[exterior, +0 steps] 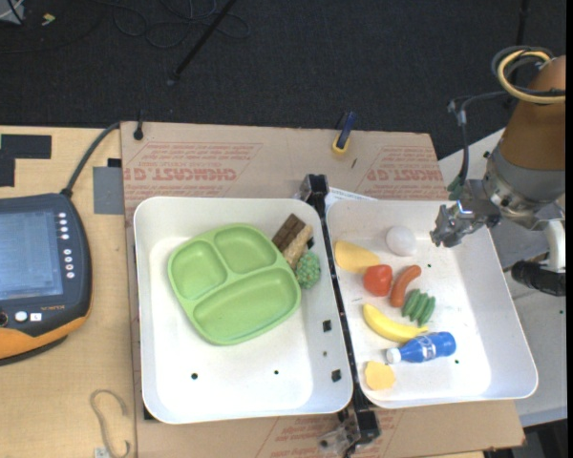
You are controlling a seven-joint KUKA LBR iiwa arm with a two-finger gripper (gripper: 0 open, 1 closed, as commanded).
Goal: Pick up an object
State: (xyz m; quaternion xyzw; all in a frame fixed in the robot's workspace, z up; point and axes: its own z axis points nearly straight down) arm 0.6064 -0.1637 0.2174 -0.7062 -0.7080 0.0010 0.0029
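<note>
Gripper [446, 227] over right bin [477, 256].
We see it near egg [399, 239]; can't tell its grip state.

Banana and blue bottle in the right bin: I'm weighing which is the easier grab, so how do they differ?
The banana is yellow and curved; the blue bottle is straight with a white cap. The banana lies nearer the bin's middle, the bottle nearer its front wall. Both lie flat in the right bin, close together.

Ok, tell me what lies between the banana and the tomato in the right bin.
In the camera view, bare white floor of the right bin separates the banana from the tomato; nothing lies there.
</note>
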